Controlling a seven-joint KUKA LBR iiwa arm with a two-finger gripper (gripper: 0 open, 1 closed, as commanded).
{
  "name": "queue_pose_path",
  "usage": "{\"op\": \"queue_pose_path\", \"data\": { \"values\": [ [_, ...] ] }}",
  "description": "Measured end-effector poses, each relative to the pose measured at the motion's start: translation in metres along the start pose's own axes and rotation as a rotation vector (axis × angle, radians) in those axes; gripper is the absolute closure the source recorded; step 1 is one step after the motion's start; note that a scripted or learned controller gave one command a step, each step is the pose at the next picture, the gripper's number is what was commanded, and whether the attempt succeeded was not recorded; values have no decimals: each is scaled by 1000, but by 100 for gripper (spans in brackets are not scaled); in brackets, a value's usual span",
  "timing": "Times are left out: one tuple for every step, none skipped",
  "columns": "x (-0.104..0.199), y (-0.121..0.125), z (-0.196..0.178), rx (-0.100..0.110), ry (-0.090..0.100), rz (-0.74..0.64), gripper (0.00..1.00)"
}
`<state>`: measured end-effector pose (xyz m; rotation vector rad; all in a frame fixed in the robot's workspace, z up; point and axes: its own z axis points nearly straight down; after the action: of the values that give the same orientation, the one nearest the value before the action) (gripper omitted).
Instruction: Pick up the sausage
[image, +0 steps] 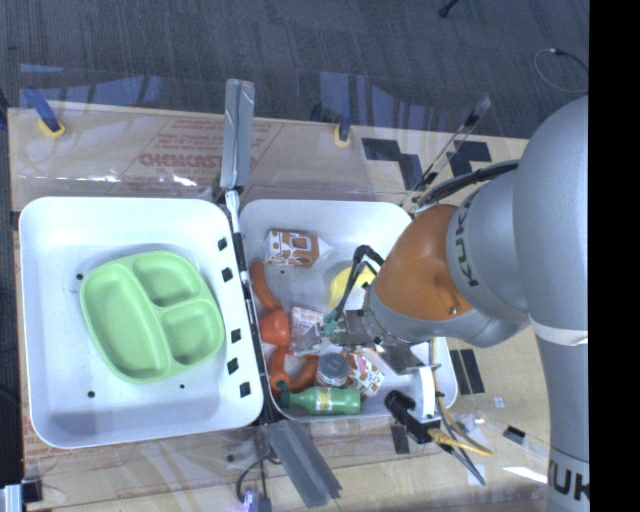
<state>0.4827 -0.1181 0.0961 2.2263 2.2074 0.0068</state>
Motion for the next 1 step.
{"op": "queue_pose_path", "data": {
  "values": [
    [21,-4,2,2,0,-304,0]
  ]
}}
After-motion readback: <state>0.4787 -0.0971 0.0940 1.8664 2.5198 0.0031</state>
